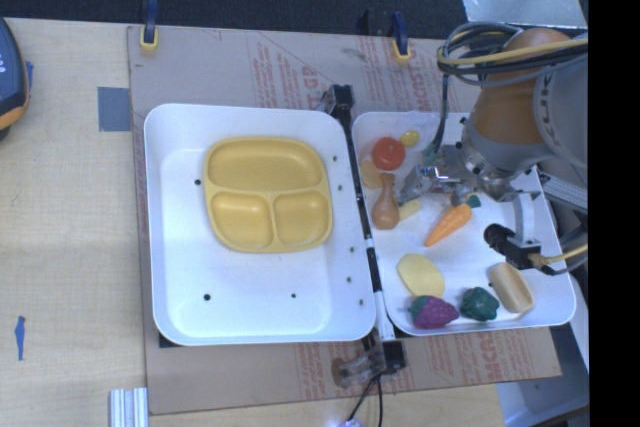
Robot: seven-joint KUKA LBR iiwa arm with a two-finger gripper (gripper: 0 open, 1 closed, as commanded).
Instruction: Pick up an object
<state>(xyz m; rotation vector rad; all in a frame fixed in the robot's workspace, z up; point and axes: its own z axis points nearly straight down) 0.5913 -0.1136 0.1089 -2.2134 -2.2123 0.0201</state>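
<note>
My gripper (424, 179) is low over the right bin (556, 315), in its upper middle part. Its metal fingers stand open with nothing between them. Just left of it lies a tan gourd-shaped toy (385, 206), and a red tomato (389, 153) sits above that. An orange carrot (449, 223) lies slantwise just below and right of the gripper. A small yellow piece (410, 138) rests near the bin's far wall. The grey arm with its orange band (512, 105) hides the bin's upper right part.
Along the right bin's near side lie a yellow lemon-like toy (420, 274), purple grapes (433, 312), a green broccoli (480, 304) and a tan bread piece (511, 287). The left bin (180, 305) holds a yellow divided plate (268, 192). A black cable end (505, 240) hangs by the arm.
</note>
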